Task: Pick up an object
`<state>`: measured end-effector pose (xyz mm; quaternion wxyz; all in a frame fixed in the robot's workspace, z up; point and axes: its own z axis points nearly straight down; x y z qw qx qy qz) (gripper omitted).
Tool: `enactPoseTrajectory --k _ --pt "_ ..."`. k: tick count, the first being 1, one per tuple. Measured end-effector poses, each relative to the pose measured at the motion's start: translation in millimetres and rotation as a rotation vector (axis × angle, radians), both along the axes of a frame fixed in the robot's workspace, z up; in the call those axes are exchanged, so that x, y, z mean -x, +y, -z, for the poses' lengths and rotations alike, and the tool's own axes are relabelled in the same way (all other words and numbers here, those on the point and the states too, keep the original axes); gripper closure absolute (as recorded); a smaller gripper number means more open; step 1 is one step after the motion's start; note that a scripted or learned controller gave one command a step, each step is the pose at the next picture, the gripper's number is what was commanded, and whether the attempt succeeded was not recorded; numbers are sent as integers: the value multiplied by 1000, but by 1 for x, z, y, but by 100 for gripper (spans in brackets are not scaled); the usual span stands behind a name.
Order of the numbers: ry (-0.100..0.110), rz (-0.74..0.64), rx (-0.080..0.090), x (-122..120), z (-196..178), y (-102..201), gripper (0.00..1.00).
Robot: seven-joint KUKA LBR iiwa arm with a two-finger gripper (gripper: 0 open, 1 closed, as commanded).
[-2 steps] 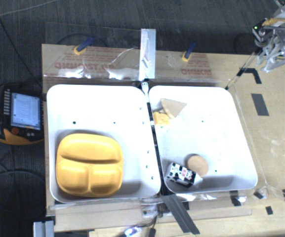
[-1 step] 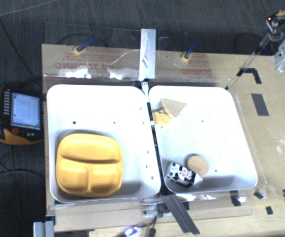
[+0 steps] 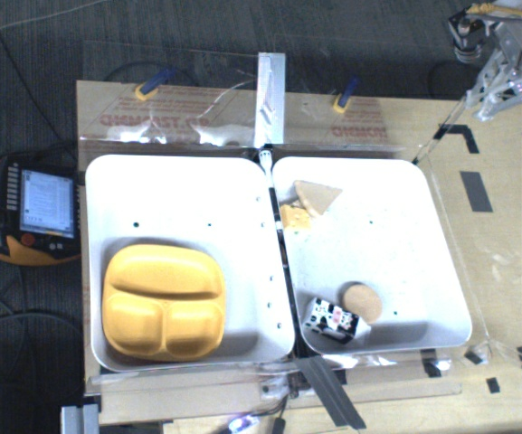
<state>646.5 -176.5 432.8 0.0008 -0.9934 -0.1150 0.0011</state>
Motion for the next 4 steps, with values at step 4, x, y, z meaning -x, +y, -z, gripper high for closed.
enactPoseTrajectory --k 4 --pt "0 12 -1 1 0 -46 100"
